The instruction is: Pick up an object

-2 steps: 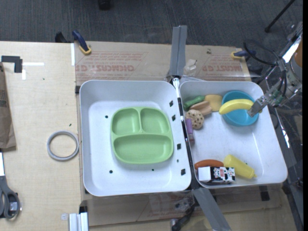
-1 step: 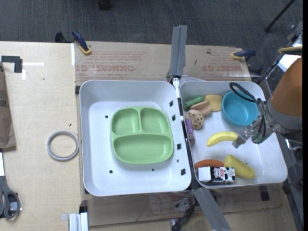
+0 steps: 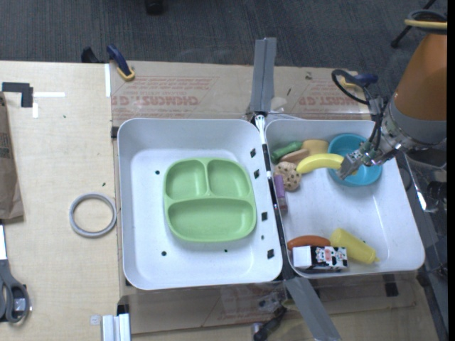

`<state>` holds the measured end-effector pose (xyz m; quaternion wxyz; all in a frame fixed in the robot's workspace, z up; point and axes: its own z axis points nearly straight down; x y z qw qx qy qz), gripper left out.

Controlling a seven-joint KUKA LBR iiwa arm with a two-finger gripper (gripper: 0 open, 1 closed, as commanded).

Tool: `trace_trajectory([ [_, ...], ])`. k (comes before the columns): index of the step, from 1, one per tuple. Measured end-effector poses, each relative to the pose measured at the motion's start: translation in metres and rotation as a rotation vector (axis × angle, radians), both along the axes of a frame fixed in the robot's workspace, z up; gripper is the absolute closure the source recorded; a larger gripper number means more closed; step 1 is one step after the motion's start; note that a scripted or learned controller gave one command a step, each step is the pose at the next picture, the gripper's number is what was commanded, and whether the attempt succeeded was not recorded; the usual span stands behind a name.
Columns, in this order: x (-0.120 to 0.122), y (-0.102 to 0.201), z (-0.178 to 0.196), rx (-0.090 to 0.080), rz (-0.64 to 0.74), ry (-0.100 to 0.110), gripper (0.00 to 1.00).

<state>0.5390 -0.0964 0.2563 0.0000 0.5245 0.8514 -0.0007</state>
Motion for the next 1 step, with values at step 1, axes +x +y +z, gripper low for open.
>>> trace_trajectory([
  [1, 0.0062, -0.0542, -0.0903, 0.001, 0.257, 0.001, 1.0],
])
